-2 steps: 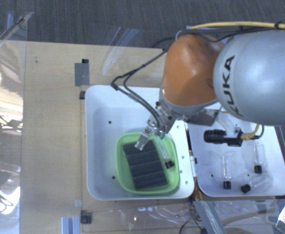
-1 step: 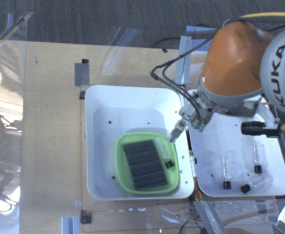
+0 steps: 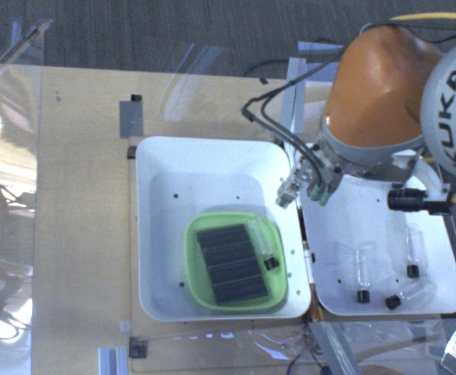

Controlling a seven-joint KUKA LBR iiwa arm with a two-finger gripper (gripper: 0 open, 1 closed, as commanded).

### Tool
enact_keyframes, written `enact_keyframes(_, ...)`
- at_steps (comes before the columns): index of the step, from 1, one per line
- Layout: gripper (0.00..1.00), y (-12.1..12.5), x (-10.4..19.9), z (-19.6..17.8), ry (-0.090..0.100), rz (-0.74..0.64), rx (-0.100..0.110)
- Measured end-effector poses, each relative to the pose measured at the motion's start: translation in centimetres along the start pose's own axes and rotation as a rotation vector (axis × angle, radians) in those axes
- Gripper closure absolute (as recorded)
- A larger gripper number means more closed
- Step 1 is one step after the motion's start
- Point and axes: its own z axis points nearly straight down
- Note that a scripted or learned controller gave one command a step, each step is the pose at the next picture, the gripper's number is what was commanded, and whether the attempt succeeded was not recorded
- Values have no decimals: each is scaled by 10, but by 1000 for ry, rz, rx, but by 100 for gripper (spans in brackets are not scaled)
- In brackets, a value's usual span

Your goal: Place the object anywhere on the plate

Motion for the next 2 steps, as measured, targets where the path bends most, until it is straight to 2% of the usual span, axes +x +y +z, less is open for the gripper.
enact_keyframes(1,0,0,0,0,0,0,0)
enact_keyframes(2,100,3,-1,-12,-7,-2,-7)
